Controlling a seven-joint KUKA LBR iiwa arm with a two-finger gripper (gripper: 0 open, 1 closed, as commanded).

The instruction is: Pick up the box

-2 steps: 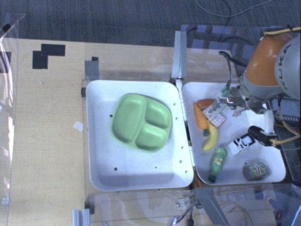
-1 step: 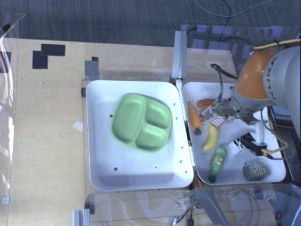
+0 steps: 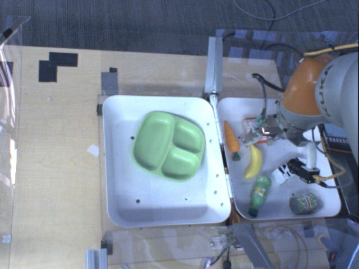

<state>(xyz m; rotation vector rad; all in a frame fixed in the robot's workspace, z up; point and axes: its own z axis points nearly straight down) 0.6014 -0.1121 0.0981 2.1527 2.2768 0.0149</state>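
My gripper (image 3: pixel 259 133) is low over the back part of the right bin (image 3: pixel 331 209), with the grey arm and its orange band coming in from the right. A small red and white thing, possibly the box (image 3: pixel 250 127), peeks out at the gripper's left side, mostly hidden by it. I cannot tell whether the gripper touches it.
In the right bin, an orange carrot (image 3: pixel 231 138) lies by the left wall, a banana (image 3: pixel 254 162) just below the gripper, a green bottle (image 3: pixel 258 193) near the front and a mottled grey-green can (image 3: pixel 304 203) at the front right. The left bin (image 3: pixel 118 206) holds a green divided plate (image 3: pixel 168 144).
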